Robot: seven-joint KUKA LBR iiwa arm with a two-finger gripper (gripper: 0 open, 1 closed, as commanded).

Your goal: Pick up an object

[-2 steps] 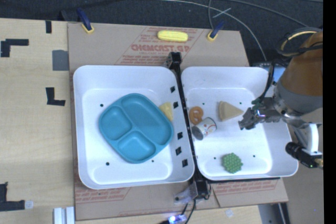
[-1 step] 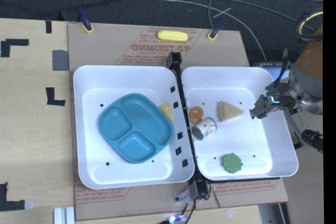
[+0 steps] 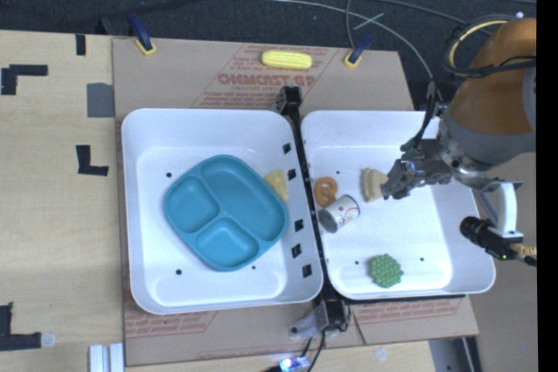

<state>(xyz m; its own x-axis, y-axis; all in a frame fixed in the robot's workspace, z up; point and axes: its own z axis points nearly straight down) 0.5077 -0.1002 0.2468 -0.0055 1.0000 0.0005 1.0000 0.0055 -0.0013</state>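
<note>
Over the right bin [image 3: 475, 274], the gripper [image 3: 397, 187] hangs low; whether its jaws are released or clenched I cannot tell. Just left of them lies a tan piece [image 3: 374, 182], then an orange ring [image 3: 326, 188] and a small can [image 3: 339, 213]. A green ball [image 3: 384, 270] sits below them.

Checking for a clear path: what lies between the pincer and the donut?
In the camera view, a tan food piece lies between the pincer and the donut.
</note>
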